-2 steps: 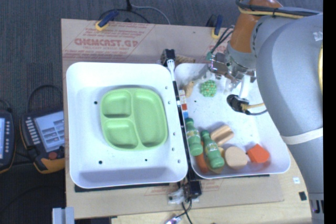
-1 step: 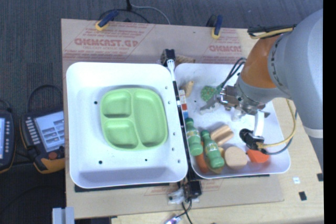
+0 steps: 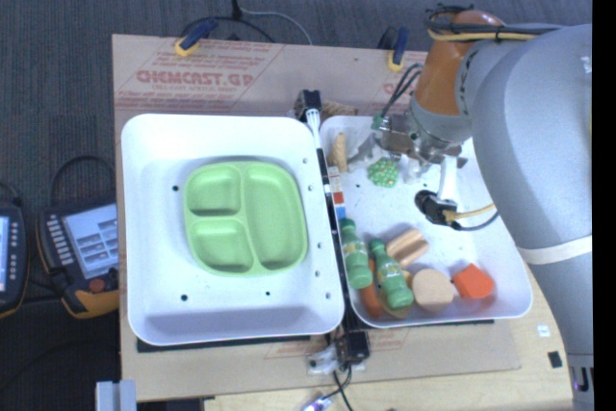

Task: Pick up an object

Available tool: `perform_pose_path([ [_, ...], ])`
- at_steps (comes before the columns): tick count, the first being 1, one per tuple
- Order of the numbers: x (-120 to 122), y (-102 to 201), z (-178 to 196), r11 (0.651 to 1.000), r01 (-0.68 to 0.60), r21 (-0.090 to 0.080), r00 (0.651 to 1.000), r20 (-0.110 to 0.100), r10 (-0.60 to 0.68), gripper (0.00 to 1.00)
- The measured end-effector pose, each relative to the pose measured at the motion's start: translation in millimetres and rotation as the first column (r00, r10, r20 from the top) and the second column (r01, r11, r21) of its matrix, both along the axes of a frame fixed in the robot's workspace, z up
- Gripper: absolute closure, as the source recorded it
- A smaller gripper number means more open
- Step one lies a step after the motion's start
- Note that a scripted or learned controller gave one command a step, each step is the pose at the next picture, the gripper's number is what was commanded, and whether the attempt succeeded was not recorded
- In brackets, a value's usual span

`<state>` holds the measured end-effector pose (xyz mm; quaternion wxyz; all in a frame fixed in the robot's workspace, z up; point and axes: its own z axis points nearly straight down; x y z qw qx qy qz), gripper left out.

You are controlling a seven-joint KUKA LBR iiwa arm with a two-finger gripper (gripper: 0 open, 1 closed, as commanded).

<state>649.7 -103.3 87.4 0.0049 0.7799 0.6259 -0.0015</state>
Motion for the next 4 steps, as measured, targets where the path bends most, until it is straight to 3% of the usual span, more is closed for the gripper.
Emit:
perform_pose_path([
  [1, 1.3, 0.7, 11.6, 1.0, -0.002, -0.001, 1.0, 0.003, 0.002, 1.0],
  [2, -41.9, -2.1, 2.7, 0.971, 0.24, 0.01, 0.971, 0.011, -0.24, 1.0],
  [3, -44.3, -1.7, 2.7, 1.0, 0.022, 0.002, 1.0, 0.009, -0.022, 1.0],
  [4, -27.4, 5.8, 2.0, 0.972, 0.233, 0.008, 0.972, 0.002, -0.233, 1.0],
])
